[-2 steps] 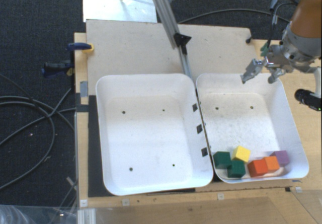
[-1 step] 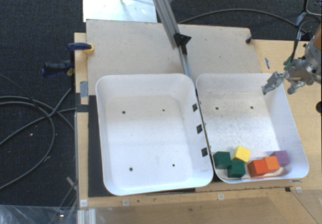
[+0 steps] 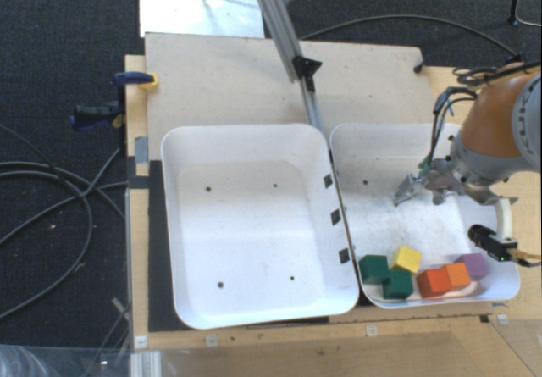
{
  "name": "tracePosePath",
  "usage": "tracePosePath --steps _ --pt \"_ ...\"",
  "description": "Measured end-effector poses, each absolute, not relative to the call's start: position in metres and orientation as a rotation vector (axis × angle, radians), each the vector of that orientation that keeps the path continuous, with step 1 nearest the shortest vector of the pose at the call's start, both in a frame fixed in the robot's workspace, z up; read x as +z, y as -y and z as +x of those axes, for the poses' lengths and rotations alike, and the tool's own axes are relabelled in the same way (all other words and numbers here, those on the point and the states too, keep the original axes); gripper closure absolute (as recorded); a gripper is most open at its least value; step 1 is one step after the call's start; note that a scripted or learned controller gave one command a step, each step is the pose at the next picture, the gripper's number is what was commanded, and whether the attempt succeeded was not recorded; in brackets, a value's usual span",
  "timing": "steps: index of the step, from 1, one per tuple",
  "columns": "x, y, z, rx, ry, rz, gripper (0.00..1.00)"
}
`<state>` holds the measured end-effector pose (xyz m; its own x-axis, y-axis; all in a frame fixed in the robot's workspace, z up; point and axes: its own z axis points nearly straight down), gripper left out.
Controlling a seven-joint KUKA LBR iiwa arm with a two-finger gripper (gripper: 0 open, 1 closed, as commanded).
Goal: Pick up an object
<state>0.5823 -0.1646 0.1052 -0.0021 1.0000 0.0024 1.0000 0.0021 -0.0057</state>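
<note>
Gripper (image 3: 412, 189) position: above the right bin (image 3: 373, 146) floor, well apart from the blocks; whether it is open or closed cannot be told. Blocks cluster at the bin's near edge: green blocks (image 3: 385, 275), yellow block (image 3: 407, 259), orange block (image 3: 437, 280), purple block (image 3: 474, 265). For a clean pick, target the yellow block, descending vertically and clear of its neighbours.

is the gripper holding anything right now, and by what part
Nothing is held. The gripper hangs over bare floor of the right bin, apart from the blocks clustered at the bin's near edge.
</note>
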Motion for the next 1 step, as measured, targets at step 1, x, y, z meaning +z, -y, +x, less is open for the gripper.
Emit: tracePosePath --steps 1 --pt "0.0898 0.1146 0.5841 -0.003 2.229 -2.211 0.00"
